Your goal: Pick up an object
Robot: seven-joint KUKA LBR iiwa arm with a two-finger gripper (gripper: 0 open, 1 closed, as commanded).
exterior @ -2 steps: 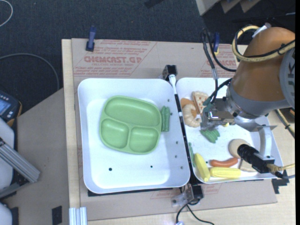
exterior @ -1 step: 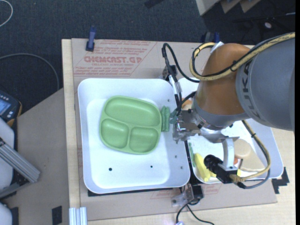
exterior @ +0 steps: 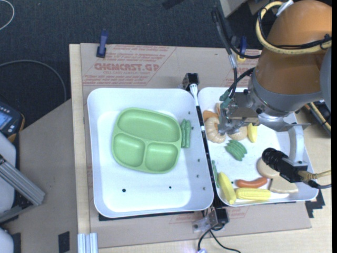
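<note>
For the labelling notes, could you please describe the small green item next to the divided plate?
Look in the left white bin. The green divided plate lies there, and the green bean pod sits against its right edge. It is slim, darker, and much smaller than the plate.

"CHEMCAST" in red on cardboard sheet (exterior: 126, 67)

Dark carpet floor (exterior: 42, 20) w/ cables, cardboard sheet (exterior: 126, 65) over bench, lit evenly
</note>
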